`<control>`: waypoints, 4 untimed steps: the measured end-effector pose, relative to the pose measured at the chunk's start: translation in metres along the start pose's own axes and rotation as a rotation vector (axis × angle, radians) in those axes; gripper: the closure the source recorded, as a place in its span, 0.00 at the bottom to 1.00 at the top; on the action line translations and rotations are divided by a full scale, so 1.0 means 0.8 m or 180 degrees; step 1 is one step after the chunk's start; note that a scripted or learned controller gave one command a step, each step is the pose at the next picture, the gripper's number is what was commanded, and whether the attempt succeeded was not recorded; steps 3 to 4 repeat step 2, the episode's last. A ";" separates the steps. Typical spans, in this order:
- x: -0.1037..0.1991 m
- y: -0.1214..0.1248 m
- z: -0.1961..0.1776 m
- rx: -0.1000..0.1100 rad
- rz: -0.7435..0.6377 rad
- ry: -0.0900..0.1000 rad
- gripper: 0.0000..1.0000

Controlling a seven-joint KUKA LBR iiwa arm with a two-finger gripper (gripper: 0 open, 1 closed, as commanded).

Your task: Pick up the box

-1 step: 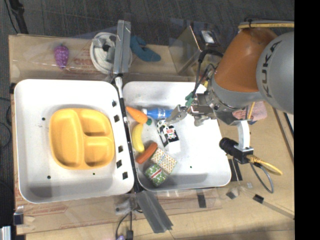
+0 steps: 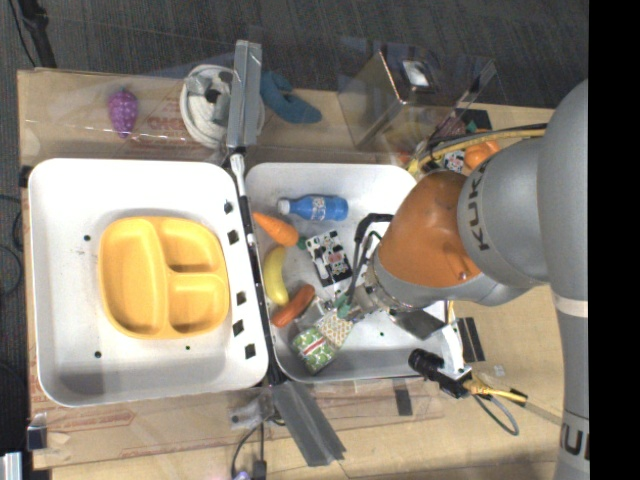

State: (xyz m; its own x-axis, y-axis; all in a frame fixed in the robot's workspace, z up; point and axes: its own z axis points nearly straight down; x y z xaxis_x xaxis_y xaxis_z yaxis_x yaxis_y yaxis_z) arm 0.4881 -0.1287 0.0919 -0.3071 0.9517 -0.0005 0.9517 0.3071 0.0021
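Note:
A small black-and-white printed box (image 2: 328, 255) lies near the middle of the right bin (image 2: 395, 180). A second small box with a green, red and white pattern (image 2: 320, 342) lies tilted near that bin's front wall. My gripper (image 2: 346, 305) hangs low between the two, just below the black-and-white box and touching or almost touching the upper corner of the patterned one. The orange wrist (image 2: 425, 243) and grey arm cover the right half of the bin and hide the gripper's upper part. I see nothing lifted off the bin floor.
A blue bottle (image 2: 314, 208), a carrot (image 2: 276, 229), a banana (image 2: 274, 274) and an orange-red piece (image 2: 292, 308) lie along the right bin's left side. The left bin (image 2: 60, 198) holds a yellow divided tray (image 2: 165, 273). Clutter sits behind the bins.

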 end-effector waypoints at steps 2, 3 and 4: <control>0.001 0.076 -0.201 0.0005 -0.0215 -0.0001 1.00; 0.001 0.076 -0.201 0.0005 -0.0215 -0.0001 1.00; 0.001 0.076 -0.201 0.0005 -0.0215 -0.0001 1.00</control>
